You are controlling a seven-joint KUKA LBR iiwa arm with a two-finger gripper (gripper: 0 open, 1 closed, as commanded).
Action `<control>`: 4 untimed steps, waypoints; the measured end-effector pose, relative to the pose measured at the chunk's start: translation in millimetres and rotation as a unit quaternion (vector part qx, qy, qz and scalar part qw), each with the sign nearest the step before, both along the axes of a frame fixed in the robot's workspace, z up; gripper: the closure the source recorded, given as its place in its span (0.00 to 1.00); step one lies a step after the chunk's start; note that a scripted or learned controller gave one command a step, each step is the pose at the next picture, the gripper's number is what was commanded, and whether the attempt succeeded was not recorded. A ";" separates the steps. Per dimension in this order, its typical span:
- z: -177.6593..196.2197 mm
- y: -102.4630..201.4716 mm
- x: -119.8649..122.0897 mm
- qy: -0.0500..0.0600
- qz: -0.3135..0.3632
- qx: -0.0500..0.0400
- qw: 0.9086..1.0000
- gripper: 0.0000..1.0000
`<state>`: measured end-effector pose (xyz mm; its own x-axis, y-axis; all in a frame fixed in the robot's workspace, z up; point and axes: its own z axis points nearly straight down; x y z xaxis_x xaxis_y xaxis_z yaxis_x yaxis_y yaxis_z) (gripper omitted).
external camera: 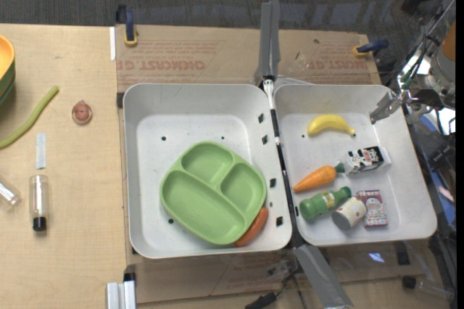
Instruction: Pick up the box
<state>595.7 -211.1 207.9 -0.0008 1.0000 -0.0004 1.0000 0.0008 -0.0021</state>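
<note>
Because the box (pixel 372 209) lies flat at five o'clock in the right bin (pixel 406 155), touching a small cup (pixel 350 213), the hand (pixel 397 103), at the bin's two o'clock rim, grip unreadable, could nudge the cup or slip off.

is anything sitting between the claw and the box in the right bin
Nothing visible does. The claw hovers at the right bin's upper right rim, and the box lies below and left of it across bare bin floor. The banana lies off to the left, the carrot beyond the box.
</note>
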 end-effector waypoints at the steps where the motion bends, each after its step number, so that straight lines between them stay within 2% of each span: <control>1: -80.4 -9.9 -92.4 0.001 0.014 0.002 1.000 0.00; 2: -117.2 24.4 -118.1 0.000 0.039 0.001 0.999 0.00; 3: -108.6 23.6 -118.0 0.000 0.038 0.001 0.999 1.00; 4: -19.1 80.0 -117.9 0.000 0.013 0.000 1.000 1.00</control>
